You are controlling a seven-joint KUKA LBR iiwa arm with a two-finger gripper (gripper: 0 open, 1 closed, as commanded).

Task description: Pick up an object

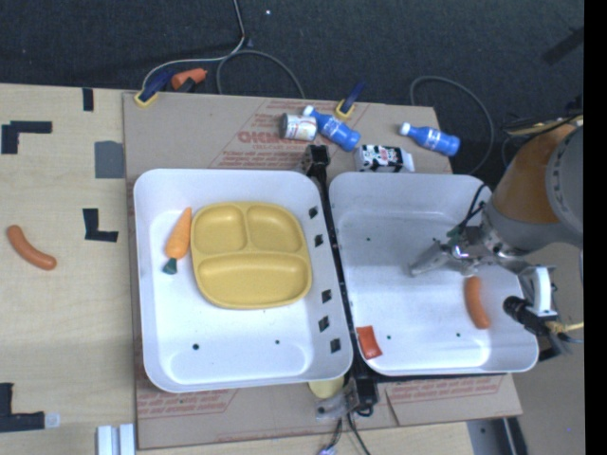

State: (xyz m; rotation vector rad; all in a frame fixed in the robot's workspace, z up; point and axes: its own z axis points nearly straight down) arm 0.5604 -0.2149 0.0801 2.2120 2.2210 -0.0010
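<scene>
My gripper [432, 258] hangs low over the middle of the right bin [398, 197], its fingers spread open and pointing left with nothing between them. An orange sausage [476, 302] lies on the bin floor just right of and below the gripper, apart from it. A small red block [368, 341] rests at this bin's front left corner. In the left bin [237, 363] a yellow divided plate [251, 255] lies flat, with a toy carrot [178, 233] along its left side.
Behind the bins on the cardboard lie two blue-and-white bottles [338, 130] [431, 138], a small white can [298, 126] and a black-and-white packet [384, 158]. Another sausage [30, 247] lies on the bench far left. Cables run across the back.
</scene>
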